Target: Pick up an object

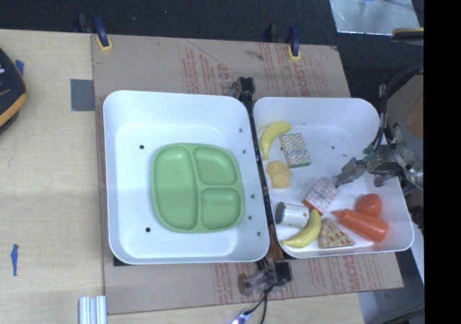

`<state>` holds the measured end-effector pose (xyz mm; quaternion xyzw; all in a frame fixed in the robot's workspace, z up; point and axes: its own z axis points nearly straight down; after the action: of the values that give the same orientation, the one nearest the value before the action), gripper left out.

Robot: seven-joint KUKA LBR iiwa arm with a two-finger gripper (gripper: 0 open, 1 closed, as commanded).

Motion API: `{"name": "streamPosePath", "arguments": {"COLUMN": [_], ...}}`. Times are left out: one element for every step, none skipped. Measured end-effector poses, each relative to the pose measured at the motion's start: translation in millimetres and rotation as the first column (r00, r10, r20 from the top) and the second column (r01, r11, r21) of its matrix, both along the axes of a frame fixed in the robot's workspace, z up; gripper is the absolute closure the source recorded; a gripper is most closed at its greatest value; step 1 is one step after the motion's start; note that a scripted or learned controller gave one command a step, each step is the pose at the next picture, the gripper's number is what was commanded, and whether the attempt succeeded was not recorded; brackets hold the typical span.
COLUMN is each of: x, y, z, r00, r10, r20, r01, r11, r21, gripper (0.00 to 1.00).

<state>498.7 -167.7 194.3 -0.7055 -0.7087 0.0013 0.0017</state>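
The right bin holds several toy foods. Along its left side lie a yellow banana, a patterned box and a piece of corn. Lower down are a silver can, a second banana, a waffle cracker, a pink-and-white packet, an orange carrot and a red tomato. My gripper reaches in from the right, low over the bin's right half, just up and right of the packet. It is open, and I see nothing between its fingers.
The left bin contains a green divided plate. Both bins sit on a cardboard sheet held by clamps. A yellow-and-black device lies at the bench's far left edge.
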Motion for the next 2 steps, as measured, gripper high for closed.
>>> {"name": "streamPosePath", "arguments": {"x": [-23.4,-23.6], "y": [47.9,46.9], "z": [-103.3,-93.3], "r00": [1.0,1.0], "r10": [0.001,0.005], "r20": [-0.001,-0.003], "r01": [-0.001,-0.005], "r11": [1.0,1.0], "r21": [0.0,0.0], "gripper": [0.0,1.0]}}
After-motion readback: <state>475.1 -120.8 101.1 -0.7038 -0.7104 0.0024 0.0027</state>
